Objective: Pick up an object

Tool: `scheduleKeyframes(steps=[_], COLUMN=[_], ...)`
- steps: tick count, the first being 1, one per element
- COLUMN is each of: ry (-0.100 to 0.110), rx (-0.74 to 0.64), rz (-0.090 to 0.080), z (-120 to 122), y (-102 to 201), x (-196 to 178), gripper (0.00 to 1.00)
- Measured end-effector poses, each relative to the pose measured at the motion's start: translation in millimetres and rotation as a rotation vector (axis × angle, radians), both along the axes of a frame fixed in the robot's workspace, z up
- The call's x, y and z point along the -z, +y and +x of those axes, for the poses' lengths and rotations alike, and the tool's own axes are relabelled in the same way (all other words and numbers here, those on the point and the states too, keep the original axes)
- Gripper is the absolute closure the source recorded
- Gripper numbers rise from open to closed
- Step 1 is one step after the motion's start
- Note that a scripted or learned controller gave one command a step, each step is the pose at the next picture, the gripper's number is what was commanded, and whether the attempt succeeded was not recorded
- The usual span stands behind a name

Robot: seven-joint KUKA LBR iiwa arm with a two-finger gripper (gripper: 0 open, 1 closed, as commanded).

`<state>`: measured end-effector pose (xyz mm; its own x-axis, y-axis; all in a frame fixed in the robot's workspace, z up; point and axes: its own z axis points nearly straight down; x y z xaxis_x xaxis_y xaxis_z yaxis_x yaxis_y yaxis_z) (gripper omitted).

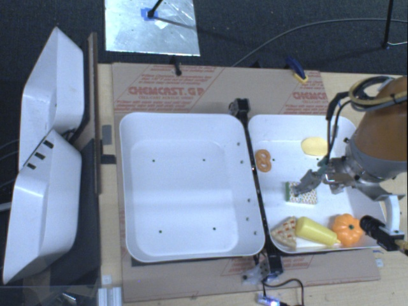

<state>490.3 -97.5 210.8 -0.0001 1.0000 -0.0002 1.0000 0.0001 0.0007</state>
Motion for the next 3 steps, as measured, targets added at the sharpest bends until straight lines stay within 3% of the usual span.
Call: scheduleKeyframes(steps=[1, 2, 3], ry=[0.007, -0.001, -0.001], rx=[0.003, 0.002, -0.003], rz=[0.001, -0.001, 0.0], z=[6, 35, 76], y=[-44, -85, -58], x=[91, 84, 91], gripper=[0.0, 0.0, 0.0])
